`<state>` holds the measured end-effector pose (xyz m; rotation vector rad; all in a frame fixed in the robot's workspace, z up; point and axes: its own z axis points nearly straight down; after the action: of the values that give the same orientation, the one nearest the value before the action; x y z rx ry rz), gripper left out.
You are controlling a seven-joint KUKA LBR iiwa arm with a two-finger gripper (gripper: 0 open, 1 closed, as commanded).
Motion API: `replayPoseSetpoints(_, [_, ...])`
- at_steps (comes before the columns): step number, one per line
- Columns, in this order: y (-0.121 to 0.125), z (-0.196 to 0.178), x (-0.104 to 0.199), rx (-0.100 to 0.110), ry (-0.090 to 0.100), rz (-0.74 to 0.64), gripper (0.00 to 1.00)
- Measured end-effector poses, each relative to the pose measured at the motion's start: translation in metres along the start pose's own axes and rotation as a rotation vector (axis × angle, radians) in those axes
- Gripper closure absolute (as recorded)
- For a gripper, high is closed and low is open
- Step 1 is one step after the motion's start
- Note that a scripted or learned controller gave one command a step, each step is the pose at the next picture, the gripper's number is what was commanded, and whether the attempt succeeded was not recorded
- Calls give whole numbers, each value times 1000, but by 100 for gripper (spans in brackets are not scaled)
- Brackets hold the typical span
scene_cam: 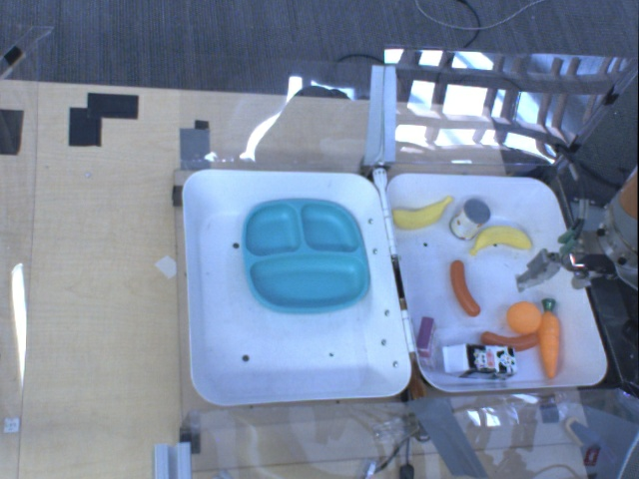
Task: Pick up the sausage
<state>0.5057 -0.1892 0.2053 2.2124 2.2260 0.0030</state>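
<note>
White plastic forms two shallow bins set side by side on a pale wooden bench, seen from above at a slant. The left bin (pixel 215 347) holds a blue divided plate (pixel 305 254) with three compartments, lying near the bin's middle.

The right bin (pixel 559 196) holds a scatter of toy food. The sausage (pixel 464 287) — a short orange-red link — lies left of the bin's centre, roughly lengthwise from top to bottom and slightly slanted, with bare white floor around it and nothing touching it. Toward the bin's far side lie two yellow bananas: one banana (pixel 421 214) near the dividing wall, the other banana (pixel 501 239) further right. Between them sits a small round can (pixel 469 218), tipped on its side. Toward the near right corner an orange (pixel 523 317) rests just beside an upright-lying carrot (pixel 549 339), and a second reddish sausage-like piece (pixel 511 340) lies below the orange. A small black-and-white carton (pixel 481 359) lies along the near wall, with a small purple block (pixel 425 335) at its left.

The gripper (pixel 547 267) reaches in from the right edge, over the right side of the right bin, above the orange and well apart from the sausage. Its fingers look parted — nothing is visible between them. The arm's grey body continues off the right side.
</note>
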Motion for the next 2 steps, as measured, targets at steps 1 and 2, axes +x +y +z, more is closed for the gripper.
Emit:
replayPoseSetpoints(1, [103,83,87,1,2,139,0])
replayPoseSetpoints(2, [78,116,95,-7,1,181,0])
